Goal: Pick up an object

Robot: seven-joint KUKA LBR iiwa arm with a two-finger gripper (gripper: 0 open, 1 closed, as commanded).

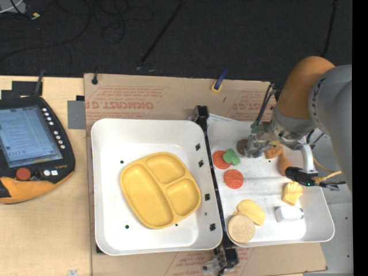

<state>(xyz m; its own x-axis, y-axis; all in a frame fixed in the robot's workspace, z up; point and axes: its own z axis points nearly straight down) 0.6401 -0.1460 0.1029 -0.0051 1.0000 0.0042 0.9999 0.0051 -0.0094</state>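
Observation:
My gripper (253, 148) hangs low over the back of the right bin (313, 234), under the grey wrist with its orange band. Just left of it lie a green piece (232, 156) and a red round piece (219, 160). A second red disc (233, 179) sits in front of them. A small orange piece (273, 151) lies close to the gripper's right side. An orange lump (285, 163), a yellow ridged piece (292, 194), a white block (288, 213), a yellow lump (251, 211) and a tan round biscuit (241, 228) fill the bin's front.
The left bin (106, 137) holds a yellow divided plate (160, 188). A black divider (208, 171) runs between the bins. A control pendant (31, 148) rests on the bench at far left. Cables trail by the wrist at the right.

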